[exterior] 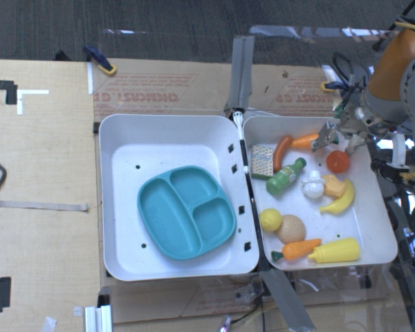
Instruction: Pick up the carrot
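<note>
A carrot [297, 249], orange with a green leafy end, lies near the front edge of the right bin [373, 213], between a brown ball and a yellow bottle. A second small orange piece [304, 142] lies at the back of that bin next to a red-orange sausage shape [282, 151]. My gripper [330, 137] hangs low over the bin's back right part. Its tip is right beside that small orange piece and far from the front carrot. The arm's grey wrist and orange band rise to the right.
The right bin also holds a checkered block [262, 160], green bottle [286, 176], white toy [312, 185], red tomato [338, 161], banana [339, 199], lemon [270, 219], brown ball [291, 228] and yellow bottle [335, 251]. A teal divided plate [187, 211] lies in the left bin [117, 185].
</note>
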